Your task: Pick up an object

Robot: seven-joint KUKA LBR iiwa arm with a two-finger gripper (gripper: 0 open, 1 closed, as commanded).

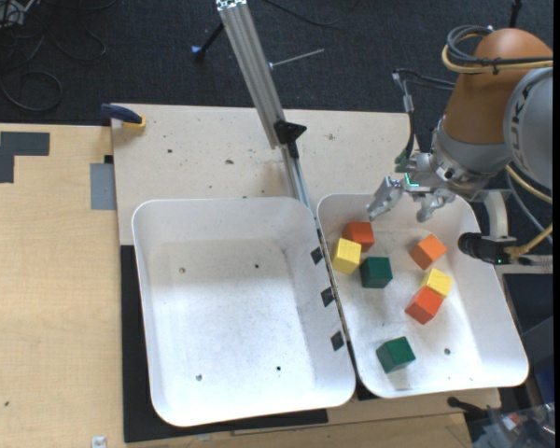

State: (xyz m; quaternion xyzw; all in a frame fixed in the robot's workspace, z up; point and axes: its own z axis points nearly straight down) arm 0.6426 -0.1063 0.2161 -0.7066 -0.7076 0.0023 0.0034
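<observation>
My gripper (408, 203) hangs open over the back of the right bin (504, 343), its two fingers spread with nothing between them. Just below and left of it lie an orange-red cube (359, 234), a yellow cube (347, 255) and a dark green cube (375, 272). Further right sit an orange cube (428, 249), a small yellow cube (439, 281) and an orange-red block (425, 304). Another green cube (395, 353) rests near the bin's front.
The left bin (168, 250) stands beside the right one, with a row of black clips (325, 296) along the shared wall. A slanted aluminium pole (261, 82) rises behind the bins. The grey-and-orange arm (490, 91) fills the upper right.
</observation>
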